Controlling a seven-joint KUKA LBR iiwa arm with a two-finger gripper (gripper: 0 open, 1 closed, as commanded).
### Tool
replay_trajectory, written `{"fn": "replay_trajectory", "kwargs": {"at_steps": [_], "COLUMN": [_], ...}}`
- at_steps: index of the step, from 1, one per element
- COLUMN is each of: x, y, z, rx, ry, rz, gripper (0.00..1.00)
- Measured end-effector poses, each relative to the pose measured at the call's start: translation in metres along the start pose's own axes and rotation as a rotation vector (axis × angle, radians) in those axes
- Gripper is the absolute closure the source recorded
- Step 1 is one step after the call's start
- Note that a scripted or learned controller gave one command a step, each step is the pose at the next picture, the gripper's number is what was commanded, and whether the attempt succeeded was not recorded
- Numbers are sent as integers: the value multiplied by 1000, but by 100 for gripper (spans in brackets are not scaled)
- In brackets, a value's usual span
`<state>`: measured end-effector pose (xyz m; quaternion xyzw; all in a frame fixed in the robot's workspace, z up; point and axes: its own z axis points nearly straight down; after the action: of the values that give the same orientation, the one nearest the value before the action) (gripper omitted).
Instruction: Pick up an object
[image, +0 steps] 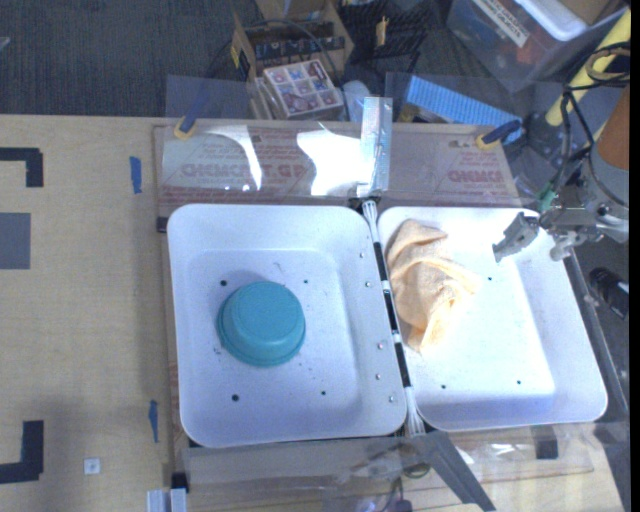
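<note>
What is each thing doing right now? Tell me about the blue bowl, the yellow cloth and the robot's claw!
Blue bowl: upside down, in the left bin.
Yellow cloth: crumpled, against the right bin's left wall.
Gripper: over the right bin's far right corner, holding nothing.

Grey arm (600, 215) cut off by right edge, only the wrist end in frame. Two-finger gripper (515, 240) small and blurry over the right shallow white bin (500, 400); spacing of the jaws can't be made out. Crumpled pale-orange cloth (425, 285) folds over itself, underside hidden. Upside-down teal round bowl (262, 322) hides its inside. Clutter past the counter (80, 300) blurred, top edge crops it.
</note>
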<state>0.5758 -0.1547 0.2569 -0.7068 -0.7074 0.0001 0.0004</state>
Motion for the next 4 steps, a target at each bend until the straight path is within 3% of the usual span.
{"fn": "replay_trajectory", "kwargs": {"at_steps": [1,2,3,4], "x": [39,48,55,51], "y": [26,44,41,62], "z": [72,165,165,166], "rx": [1,-15,-13,-12], "ry": [0,-3,-4,-3], "rz": [-34,-116,-138,-193], "gripper": [0,0,0,0]}}
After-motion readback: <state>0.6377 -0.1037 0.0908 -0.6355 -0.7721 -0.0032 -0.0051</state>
